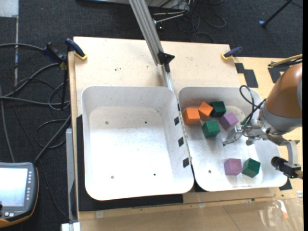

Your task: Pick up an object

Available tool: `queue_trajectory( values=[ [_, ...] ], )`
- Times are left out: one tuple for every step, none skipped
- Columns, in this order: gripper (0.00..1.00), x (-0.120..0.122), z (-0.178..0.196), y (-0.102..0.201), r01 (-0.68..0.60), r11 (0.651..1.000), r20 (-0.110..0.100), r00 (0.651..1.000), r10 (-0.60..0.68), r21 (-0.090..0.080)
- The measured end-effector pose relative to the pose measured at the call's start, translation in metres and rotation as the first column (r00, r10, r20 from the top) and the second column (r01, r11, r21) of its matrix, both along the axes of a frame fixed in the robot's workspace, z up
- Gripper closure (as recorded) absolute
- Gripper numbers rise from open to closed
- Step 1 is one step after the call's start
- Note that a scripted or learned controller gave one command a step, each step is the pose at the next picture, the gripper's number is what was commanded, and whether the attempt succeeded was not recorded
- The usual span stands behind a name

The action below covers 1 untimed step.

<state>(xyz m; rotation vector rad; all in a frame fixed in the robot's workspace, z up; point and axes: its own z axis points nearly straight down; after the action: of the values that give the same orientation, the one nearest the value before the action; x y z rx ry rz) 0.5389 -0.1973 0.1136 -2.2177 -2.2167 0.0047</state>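
The grey arm with its orange band (286,100) was seen reaching in over the right edge of the right-hand shallow white bin (211,184). Its two-finger gripper (233,137) was held low inside that bin, tips pointed toward the bin's middle; whether the fingers were apart or together could not be told, as they were too small and blurred, and nothing was seen between them.

A cluster of small blocks was gathered near the bin's far edge: two orange cubes (198,112), a dark green cube behind them (218,108), a second green cube (211,128) and a pale purple cube (229,120). The purple cube lay just beside the gripper, on its far side, possibly touching it. Near the bin's near edge, a second purple cube (233,166) and a green cube (251,168) sat side by side, apart from the gripper.

For a clean pick, one block would best be singled out, probably the nearest purple cube, with the fingers centred over opposite flat faces and crowded neighbours avoided.

The left-hand white bin (96,129) was not involved.
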Motion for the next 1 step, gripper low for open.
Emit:
queue_trajectory(
  values=[
    [1.00,0.0026,0.0141,-0.0011,0.000,1.000,0.009,1.000,0.000,-0.003]
  ],
)
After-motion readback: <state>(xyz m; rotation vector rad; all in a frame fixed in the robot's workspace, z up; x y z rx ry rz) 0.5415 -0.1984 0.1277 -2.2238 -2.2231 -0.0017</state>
